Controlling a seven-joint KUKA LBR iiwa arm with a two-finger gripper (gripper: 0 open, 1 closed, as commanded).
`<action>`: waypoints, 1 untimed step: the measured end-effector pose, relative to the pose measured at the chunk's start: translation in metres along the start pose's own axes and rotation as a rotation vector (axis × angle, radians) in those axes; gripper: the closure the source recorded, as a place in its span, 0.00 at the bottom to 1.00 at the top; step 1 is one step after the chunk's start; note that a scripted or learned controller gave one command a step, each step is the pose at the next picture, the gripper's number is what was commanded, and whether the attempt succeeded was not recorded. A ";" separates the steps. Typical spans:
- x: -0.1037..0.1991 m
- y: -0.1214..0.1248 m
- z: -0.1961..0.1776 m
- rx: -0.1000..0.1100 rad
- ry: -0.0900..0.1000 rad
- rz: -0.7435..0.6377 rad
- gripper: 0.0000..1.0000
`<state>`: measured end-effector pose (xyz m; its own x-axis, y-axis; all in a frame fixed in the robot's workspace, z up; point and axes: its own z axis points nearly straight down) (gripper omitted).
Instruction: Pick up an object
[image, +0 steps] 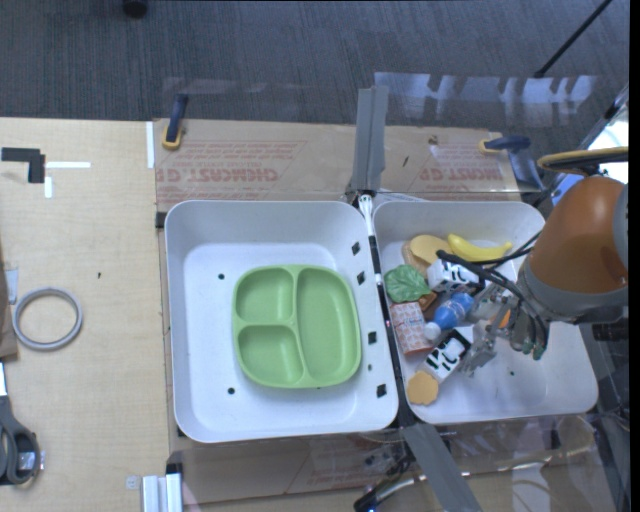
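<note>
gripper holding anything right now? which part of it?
Cannot be told. The gripper is down in the right bin beside the black-and-white object and the blue bottle, but the view is too cluttered to show a hold.

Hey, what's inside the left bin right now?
The left bin holds one green divided tray with three compartments, each showing bare green plastic. The tray lies flat on the bin's floor, so whatever might sit beneath it is covered.
</note>
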<state>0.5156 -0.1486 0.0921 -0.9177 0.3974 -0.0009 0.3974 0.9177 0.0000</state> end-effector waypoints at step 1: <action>-0.001 0.001 -0.009 0.001 -0.003 -0.004 1.00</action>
<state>0.5166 -0.1481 0.1012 -0.9192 0.3937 -0.0036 0.3937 0.9192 -0.0010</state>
